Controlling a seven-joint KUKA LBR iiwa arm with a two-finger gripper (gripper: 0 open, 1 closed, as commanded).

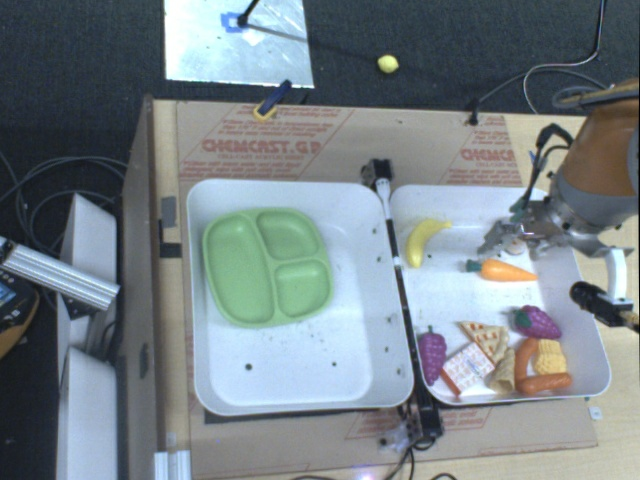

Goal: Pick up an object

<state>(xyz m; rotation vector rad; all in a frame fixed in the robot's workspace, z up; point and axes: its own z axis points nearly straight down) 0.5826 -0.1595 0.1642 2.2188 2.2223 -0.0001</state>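
The tool (512, 236) is seen low in the right bin (590, 298), just above a toy carrot (508, 271); whether it is apart or together cannot be told. The carrot, lying flat and rounded, could be nudged aside or squeezed out if it is closed on off-centre.

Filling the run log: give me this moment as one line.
stage: approach | pincer: above right white bin, just over orange plastic carrot | yellow plastic banana: apart, left | green divided tray: left bin
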